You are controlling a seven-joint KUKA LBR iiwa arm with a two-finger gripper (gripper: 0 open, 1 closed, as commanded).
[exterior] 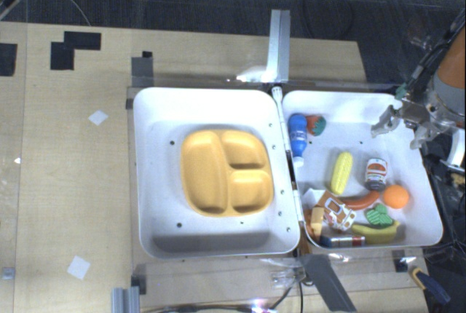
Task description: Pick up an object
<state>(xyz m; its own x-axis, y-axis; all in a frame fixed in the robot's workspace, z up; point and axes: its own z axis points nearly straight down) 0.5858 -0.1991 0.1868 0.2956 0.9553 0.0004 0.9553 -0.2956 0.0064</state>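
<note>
The right bin [342, 106] holds several toy foods. A blue bottle [297, 134] lies at its left wall beside a small red and green piece [315, 124]. A yellow corn cob [341, 171], a small can [376, 173] and an orange [395, 196] sit lower down. My gripper [400, 128] hangs over the bin's upper right part, above and to the right of the can. It is open, with nothing between its fingers.
A yellow divided tray [224, 171] lies in the left bin [156, 159]. Along the right bin's front lie a red curved piece [357, 201], a green piece [378, 215], a banana [375, 230] and a printed box [336, 212]. A metal post [279, 42] stands behind the bins.
</note>
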